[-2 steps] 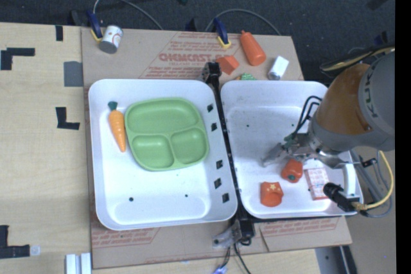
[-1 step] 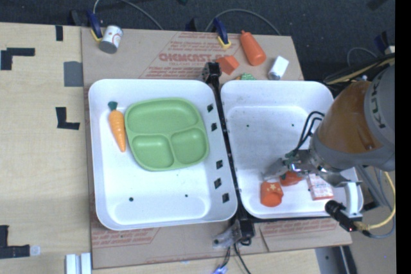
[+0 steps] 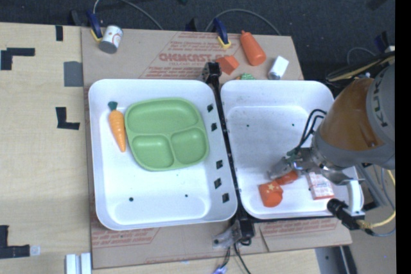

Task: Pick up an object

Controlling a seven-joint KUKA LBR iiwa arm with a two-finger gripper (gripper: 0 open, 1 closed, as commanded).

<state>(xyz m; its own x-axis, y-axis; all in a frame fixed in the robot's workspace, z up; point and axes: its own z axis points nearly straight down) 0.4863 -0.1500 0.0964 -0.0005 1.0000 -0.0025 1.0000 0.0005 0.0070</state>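
Cardboard printed "CHEMCAST" (image 3: 186,56) in red covers the bench under two white bins. Near the front of the right bin (image 3: 257,96) lies a red toy tomato (image 3: 271,194), with the gripper (image 3: 286,171) just above and right of it; whether its fingers are parted or closed I cannot tell. That tomato looks light, hard and smooth, likely to roll, so pinching across its round middle seems best. A green tray (image 3: 168,133) and a carrot (image 3: 117,128) sit in the left bin (image 3: 103,196).

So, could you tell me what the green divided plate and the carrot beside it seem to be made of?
Green plate: likely moulded plastic, matte, uniform colour with soft rounded compartment edges. Carrot: probably a plastic toy, smooth orange body with a small green tip.
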